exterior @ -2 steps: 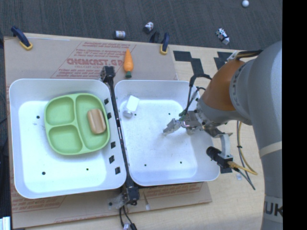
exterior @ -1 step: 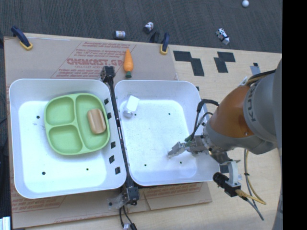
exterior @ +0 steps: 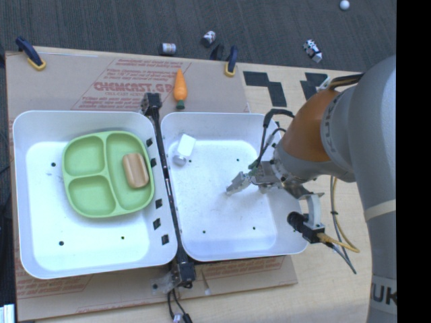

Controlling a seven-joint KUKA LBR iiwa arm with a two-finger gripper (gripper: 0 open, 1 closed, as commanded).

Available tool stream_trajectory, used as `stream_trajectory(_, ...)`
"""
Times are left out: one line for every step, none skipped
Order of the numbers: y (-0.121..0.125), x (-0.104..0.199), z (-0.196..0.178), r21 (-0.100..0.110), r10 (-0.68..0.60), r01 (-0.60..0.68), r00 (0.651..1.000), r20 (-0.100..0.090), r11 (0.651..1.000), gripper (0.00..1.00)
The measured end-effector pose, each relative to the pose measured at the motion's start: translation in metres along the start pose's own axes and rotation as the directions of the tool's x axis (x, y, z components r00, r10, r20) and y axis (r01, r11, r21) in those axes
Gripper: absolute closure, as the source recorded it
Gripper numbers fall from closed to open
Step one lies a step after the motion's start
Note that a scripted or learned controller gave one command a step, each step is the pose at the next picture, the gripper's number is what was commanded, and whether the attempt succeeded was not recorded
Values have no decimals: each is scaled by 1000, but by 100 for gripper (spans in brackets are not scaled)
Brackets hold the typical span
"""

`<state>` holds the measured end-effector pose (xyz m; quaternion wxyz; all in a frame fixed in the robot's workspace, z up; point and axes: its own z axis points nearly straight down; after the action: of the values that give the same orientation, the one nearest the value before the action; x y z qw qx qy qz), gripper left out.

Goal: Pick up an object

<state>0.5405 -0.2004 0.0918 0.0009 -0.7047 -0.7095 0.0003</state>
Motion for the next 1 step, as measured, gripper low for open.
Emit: stream_trajectory(-65, -3, 0, 2, 0, 0, 1000, 1, 1000, 0)
